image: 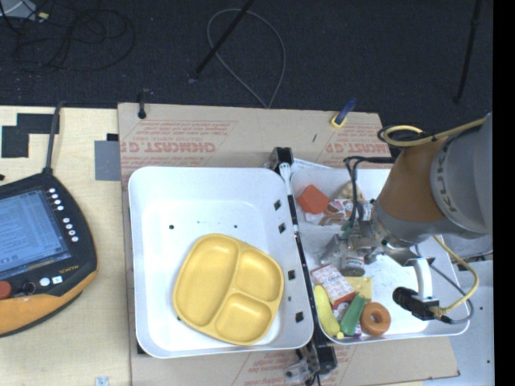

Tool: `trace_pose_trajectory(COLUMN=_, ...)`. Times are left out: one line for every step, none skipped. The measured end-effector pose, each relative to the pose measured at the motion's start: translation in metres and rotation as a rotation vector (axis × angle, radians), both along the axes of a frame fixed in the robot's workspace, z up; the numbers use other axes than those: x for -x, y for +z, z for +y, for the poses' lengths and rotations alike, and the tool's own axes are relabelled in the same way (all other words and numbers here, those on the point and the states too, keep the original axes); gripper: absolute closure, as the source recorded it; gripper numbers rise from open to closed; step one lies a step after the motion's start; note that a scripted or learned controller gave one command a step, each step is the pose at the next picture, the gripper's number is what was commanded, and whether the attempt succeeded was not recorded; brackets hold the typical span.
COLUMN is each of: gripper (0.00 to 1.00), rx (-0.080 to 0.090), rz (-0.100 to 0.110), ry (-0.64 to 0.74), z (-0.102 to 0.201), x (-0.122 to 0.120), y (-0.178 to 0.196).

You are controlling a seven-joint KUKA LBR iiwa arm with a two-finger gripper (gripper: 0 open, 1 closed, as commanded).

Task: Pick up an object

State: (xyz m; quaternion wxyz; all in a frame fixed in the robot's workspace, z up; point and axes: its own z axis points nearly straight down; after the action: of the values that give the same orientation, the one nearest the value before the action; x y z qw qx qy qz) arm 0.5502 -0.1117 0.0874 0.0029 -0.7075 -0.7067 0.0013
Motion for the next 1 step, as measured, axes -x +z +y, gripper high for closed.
trace_pose_trajectory(gripper=1.0, rx=-0.001, rz=-0.002, ry=-0.002, z=-0.0012, x=-0.0029, y=0.0108)
